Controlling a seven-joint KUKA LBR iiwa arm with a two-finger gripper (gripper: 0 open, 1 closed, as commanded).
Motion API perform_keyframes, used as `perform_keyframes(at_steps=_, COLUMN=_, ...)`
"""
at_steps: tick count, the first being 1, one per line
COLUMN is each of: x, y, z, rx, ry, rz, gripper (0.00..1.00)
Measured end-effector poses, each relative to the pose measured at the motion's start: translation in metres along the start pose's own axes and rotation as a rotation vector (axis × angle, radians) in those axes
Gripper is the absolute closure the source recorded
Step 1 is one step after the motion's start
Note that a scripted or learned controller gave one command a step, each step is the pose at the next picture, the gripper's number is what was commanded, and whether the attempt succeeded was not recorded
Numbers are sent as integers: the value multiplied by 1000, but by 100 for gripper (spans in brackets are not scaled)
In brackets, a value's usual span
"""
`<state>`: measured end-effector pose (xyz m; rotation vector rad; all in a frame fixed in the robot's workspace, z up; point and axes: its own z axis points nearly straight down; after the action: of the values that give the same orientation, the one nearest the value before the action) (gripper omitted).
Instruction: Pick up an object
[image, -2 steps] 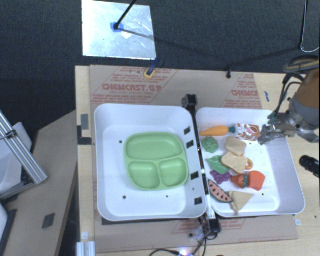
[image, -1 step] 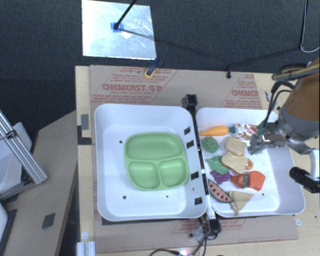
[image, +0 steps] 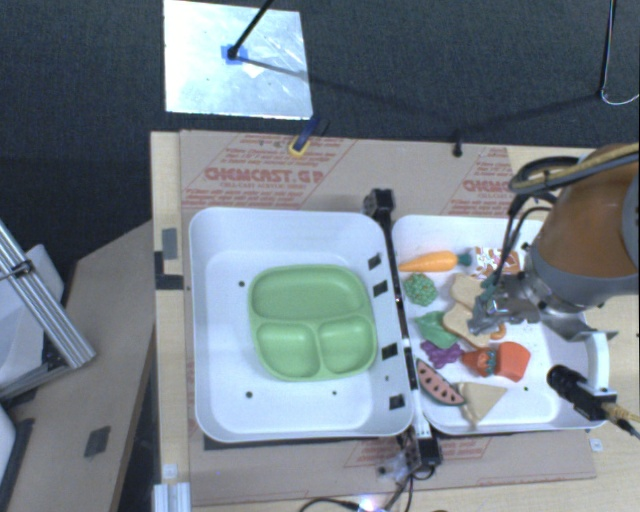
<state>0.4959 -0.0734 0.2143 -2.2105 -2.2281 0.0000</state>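
Bread slice (image: 462, 322) just beneath jaws

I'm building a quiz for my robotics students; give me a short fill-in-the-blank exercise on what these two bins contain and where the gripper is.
1. The green three-compartment plastic plate lies in the ____ white bin.
2. The orange toy carrot lies near the far edge of the ____ white bin.
3. The two-finger gripper hovers over the ____ white bin.
4. The toy watermelon slice lies beside the ____ between the bins.

Missing words: left; right; right; divider
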Motion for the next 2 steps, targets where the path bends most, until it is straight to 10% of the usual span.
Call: perform_keyframes(at_steps=2, x=2, y=-5, z=-16, rx=-5, ry=-2, rz=2, gripper=100)
